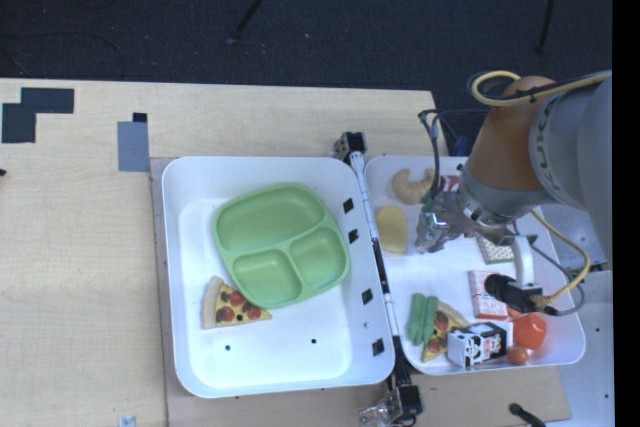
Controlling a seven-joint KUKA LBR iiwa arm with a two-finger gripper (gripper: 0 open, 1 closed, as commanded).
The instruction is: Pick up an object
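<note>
I've got the gripper (432,233) low in the right bin (570,345), centre-right of frame, just right of the pale yellow piece (393,229); its grip I cannot tell. The croissant (410,182) lies just above.

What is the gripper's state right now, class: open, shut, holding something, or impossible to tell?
Gripper: cannot be told. It hangs low over the right bin, beside the pale yellow piece, with no object seen in its grasp.
</note>
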